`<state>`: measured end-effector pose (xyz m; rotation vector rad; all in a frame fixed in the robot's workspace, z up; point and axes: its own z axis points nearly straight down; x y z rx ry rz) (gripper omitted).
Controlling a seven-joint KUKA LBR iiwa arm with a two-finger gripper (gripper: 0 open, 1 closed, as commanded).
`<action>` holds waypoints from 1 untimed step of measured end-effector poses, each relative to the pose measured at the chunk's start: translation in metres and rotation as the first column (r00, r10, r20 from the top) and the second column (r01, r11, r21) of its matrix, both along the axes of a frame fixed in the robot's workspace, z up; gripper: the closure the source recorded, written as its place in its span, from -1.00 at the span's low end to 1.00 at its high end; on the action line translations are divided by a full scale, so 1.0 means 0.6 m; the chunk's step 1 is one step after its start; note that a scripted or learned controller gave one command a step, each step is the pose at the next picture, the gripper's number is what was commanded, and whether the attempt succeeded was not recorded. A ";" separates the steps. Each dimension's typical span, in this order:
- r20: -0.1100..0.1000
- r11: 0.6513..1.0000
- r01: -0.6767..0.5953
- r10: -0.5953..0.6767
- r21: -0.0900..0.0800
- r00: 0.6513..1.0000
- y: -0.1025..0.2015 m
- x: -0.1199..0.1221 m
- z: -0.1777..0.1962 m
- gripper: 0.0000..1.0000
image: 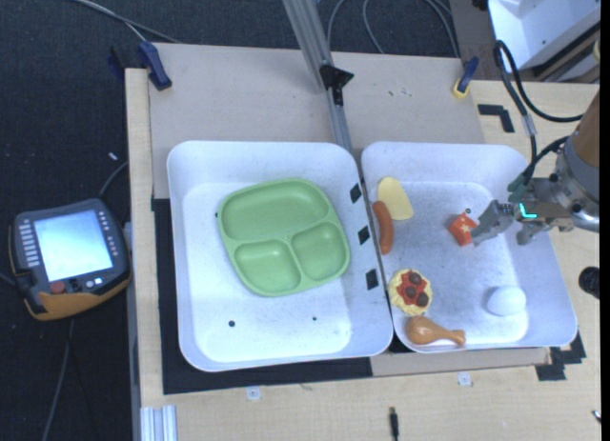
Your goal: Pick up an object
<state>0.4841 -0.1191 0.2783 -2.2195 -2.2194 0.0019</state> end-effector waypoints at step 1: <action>0.002 1.000 0.000 0.000 0.000 1.000 0.000 0.001 0.001 -1.00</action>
